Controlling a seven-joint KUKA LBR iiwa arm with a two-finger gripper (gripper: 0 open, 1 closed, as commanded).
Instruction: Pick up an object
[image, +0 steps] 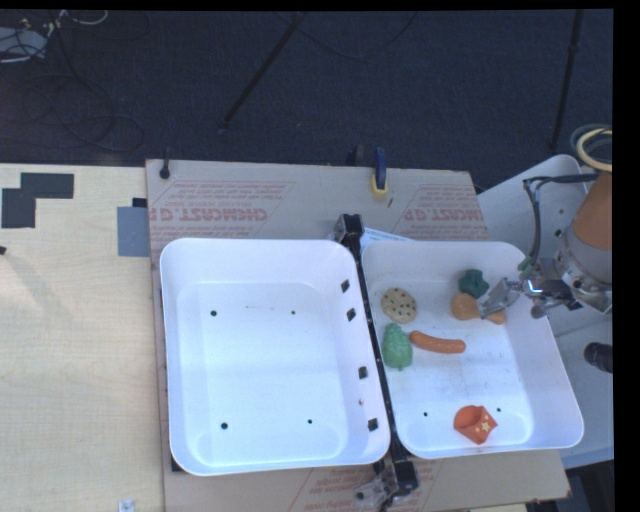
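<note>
The right bin (545, 385) holds several small objects. A tan speckled cookie (398, 303) lies near its left wall, with a green lumpy piece (397, 348) just below it. An orange sausage-shaped piece (438, 343) lies across the middle. A red block (475, 423) sits near the front. At the right side, a dark green piece (473, 282) and an orange-tan round piece (464, 307) lie close together. My gripper (500, 298) reaches in from the right, its tip right beside the orange-tan piece and just below the dark green one. Nothing visibly hangs from it.
The left bin (180, 300) stands beside the right one, divided from it by a black clip strip (362, 330). Both rest on a cardboard sheet (260, 205). The grey arm with its orange band (598, 215) hangs over the right bin's far right edge.
</note>
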